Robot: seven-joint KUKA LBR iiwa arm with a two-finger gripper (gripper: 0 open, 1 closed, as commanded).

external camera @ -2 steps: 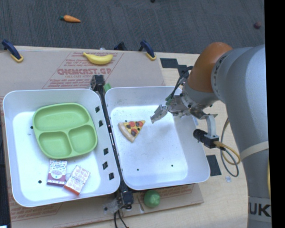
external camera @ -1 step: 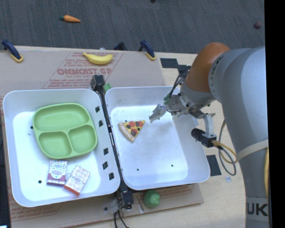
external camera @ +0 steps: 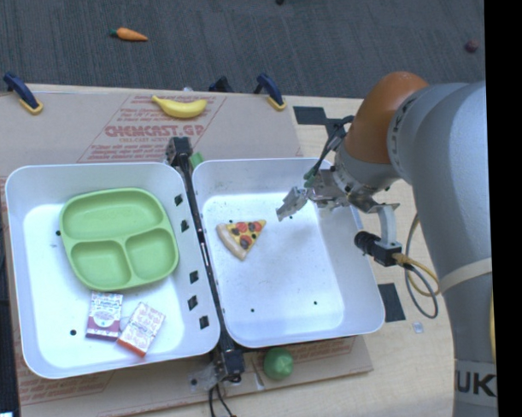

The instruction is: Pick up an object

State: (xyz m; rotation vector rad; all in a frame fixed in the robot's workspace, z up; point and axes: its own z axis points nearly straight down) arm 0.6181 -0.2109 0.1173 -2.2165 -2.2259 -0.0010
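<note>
**Tool over the right bin, pizza slice lying loose beside it**

The arm (external camera: 439,154) comes in from the table's right edge, its orange band (external camera: 386,113) above the wrist, and carries the tool (external camera: 288,208) above the upper part of the right bin (external camera: 358,294). The grey fingertips point toward the bin's left side and hang over the white floor of the bin, near its far wall. They look drawn close together with nothing between them, though the slanted view does not let me tell for certain whether they are fully closed.

The pizza slice (external camera: 241,236), a toy wedge with red and dark toppings, lies flat on the floor of the right bin, in its upper left part, close to the divider between the bins. It sits just to the left of and below the fingertips, apart from them and not touched.

The left bin (external camera: 26,323) holds a green divided plate (external camera: 118,236) with three compartments, filling its upper half. Below the plate, near the bin's front edge, lie two small packets: a dark red one (external camera: 105,316) and, just beside it on the right, a tilted orange-red one (external camera: 142,327).

On the cardboard sheet (external camera: 241,118) under the bins, a toy banana (external camera: 180,104) lies near the table's far edge, and a green ball (external camera: 279,363) sits at the front edge just outside the right bin. A toy carrot (external camera: 131,33) lies on the floor beyond the table.
</note>
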